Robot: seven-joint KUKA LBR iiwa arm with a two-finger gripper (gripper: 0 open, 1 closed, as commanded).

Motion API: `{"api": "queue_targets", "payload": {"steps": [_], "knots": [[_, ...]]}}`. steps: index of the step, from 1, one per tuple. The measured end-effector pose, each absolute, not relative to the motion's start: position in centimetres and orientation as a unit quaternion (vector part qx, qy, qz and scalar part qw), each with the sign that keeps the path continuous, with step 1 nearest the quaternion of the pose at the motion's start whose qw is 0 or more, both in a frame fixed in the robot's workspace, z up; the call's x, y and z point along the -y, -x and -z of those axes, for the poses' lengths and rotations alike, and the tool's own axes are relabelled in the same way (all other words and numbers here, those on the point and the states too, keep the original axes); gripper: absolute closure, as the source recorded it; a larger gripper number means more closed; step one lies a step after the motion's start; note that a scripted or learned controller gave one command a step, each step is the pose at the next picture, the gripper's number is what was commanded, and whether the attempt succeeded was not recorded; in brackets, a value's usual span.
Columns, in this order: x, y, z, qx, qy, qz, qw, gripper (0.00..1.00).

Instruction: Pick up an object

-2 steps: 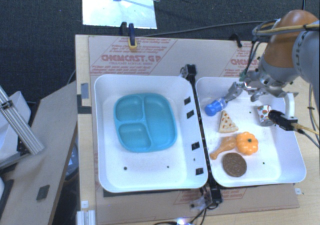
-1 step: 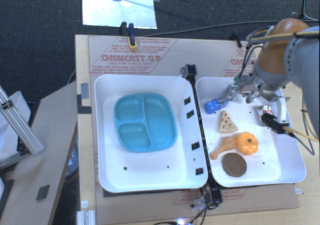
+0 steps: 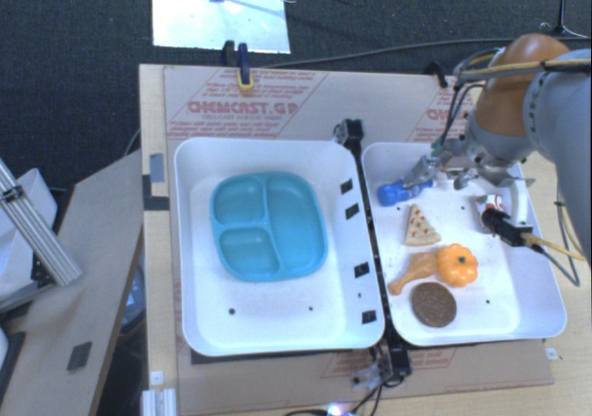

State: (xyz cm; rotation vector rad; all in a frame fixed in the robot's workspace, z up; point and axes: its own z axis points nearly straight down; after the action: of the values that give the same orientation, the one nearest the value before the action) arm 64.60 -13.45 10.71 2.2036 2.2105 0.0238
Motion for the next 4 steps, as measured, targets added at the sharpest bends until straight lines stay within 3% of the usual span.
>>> {"api": "queue_targets", "payload": {"steps": [1, 2, 4], "knots": [[13.3, -64.5, -11.6, -0.709, -0.705, -0.0063, 0.005, 1.0], [13.4, -64.0, -17.8, -0.709, -0.706, -0.0017, 0.003, 1.0], [13.3, -64.3, -29.8, -0.709, -0.705, -0.0022, 0.003, 1.0]]}}
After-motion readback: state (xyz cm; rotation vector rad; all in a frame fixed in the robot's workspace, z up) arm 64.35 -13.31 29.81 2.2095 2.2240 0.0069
